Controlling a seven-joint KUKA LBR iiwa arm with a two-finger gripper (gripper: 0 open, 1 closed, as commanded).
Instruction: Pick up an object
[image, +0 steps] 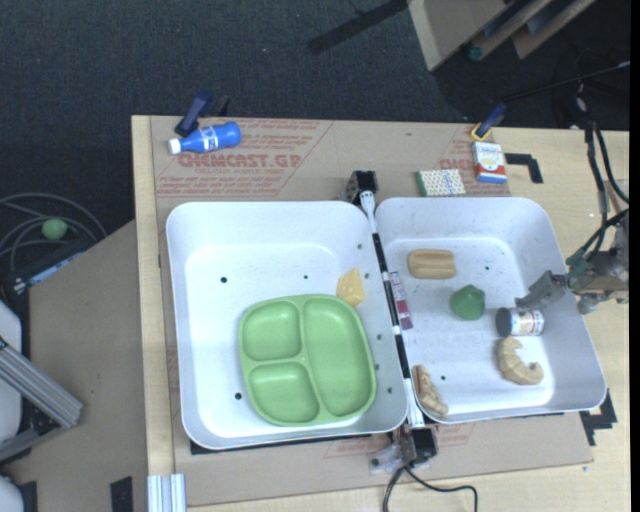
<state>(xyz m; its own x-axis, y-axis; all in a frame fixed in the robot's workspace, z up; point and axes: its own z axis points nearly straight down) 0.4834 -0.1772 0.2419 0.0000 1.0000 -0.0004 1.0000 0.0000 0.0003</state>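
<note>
Overhead, the fixed camera looks down on a wooden bench (300, 165) bearing two shallow white plastic bins side by side; the left bin (200, 260) holds a light-green plastic plate with three compartments (303, 358), set toward its near right corner, and a small pale-yellow wedge like a piece of cheese (351, 287) lies just beside the plate's far right edge, close to the wall between the bins.

The right bin (520, 225) holds several small things, well spread: a tan oblong bread-roll shape (431, 264) toward the far side; a small dark-green rounded lump (467, 301) near the middle; a little cylindrical tin with a dark end, lying on its side (521, 322), just right of the green lump; a beige curved croissant shape (521, 361) nearer the camera; and a slim brownish pastry-like piece (431, 391) at the near left corner.

At the bin's right rim the grey gripper (545, 290) reaches in from the right, its tip just above and beside the tin — whether it touches the tin, or how its jaws stand, cannot be told.

On the bench beyond the bins lie a blue-and-white bottle on its side (206, 138), far left, and two small printed cards (465, 172), far right.
</note>
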